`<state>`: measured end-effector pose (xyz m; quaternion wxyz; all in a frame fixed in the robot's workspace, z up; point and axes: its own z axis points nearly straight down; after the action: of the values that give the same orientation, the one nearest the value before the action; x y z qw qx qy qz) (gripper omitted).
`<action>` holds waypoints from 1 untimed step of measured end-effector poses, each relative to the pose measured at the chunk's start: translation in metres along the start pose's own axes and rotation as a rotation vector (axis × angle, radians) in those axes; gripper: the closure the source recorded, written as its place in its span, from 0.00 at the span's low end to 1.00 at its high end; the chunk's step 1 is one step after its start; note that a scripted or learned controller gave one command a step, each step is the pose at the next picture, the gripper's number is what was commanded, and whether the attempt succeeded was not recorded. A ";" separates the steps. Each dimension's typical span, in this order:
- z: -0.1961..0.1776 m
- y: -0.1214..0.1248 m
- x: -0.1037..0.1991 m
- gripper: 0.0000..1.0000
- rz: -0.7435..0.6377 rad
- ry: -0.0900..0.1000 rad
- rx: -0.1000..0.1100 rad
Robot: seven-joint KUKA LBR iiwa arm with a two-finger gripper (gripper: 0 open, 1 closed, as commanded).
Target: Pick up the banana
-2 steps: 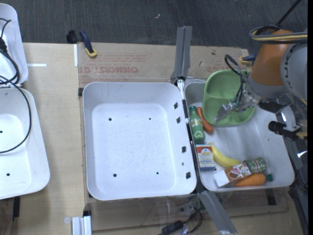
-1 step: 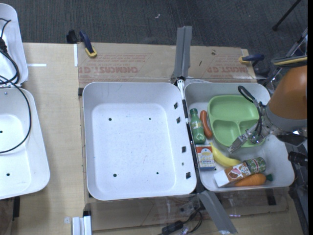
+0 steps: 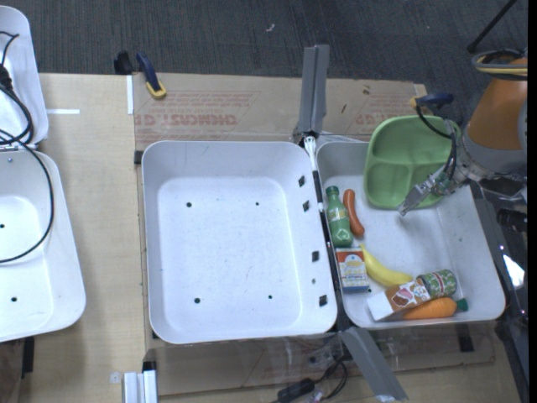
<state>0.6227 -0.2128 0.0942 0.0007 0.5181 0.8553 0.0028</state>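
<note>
The banana (image 3: 384, 269) is short, curved and plain yellow, lying in the right bin (image 3: 487, 250) between a small carton (image 3: 352, 270) and a labelled can (image 3: 430, 286), above a carrot (image 3: 430, 309). The hand (image 3: 417, 196) hangs by the green dish (image 3: 394, 170), well apart from it; its grip I cannot tell.

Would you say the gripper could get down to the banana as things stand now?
Probably yes. The banana lies uncovered on top in the right bin, open from above. The small carton and the can crowd its ends, so the gripper has little room there.
</note>
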 end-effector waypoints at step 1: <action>0.002 0.043 0.009 0.00 -0.013 0.003 0.015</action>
<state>0.6564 -0.1852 0.0924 -0.0044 0.5127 0.8586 -0.0027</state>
